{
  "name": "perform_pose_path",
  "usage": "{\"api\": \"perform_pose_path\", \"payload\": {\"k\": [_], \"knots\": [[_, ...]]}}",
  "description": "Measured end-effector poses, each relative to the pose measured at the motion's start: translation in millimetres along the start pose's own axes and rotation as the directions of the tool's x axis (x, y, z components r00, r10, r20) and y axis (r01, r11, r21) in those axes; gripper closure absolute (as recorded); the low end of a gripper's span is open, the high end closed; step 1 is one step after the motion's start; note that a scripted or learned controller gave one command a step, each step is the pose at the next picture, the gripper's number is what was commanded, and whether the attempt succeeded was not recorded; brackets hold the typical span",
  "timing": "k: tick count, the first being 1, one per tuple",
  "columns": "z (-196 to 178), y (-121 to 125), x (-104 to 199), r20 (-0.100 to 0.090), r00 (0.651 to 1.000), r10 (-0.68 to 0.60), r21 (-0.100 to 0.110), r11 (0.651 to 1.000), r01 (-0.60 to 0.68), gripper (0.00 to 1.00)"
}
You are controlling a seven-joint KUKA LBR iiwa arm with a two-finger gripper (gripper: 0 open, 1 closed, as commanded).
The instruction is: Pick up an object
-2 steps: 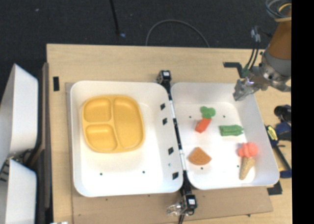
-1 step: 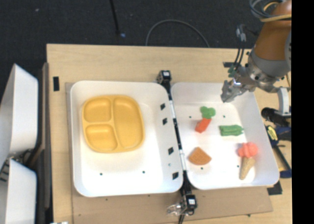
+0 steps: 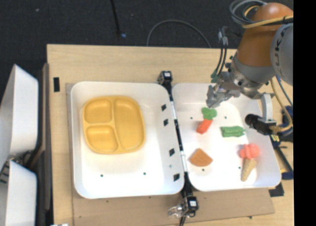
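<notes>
In the right bin lie several toy foods: a carrot with an orange body and green top, a green piece, an orange-brown wedge and an ice cream cone with a pink scoop. My gripper hangs over the back of this bin, just above and behind the carrot's green top. Nothing shows between its fingers.
The left bin holds a yellow divided plate. A black divider with clips runs between the bins. Cables hang by the arm at the right, and a black fixture sits at the right bin's edge.
</notes>
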State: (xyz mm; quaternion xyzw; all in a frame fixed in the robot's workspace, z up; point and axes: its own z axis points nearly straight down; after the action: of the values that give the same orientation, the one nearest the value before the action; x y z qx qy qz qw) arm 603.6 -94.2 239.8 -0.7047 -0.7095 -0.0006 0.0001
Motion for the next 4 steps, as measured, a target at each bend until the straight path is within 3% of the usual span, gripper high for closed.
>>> {"api": "perform_pose_path", "payload": {"k": [4], "knots": [[12.4, -45.3, 174.9, 0.000, 1.000, 0.000, 0.002, 1.000, 0.000, 1.00]]}}
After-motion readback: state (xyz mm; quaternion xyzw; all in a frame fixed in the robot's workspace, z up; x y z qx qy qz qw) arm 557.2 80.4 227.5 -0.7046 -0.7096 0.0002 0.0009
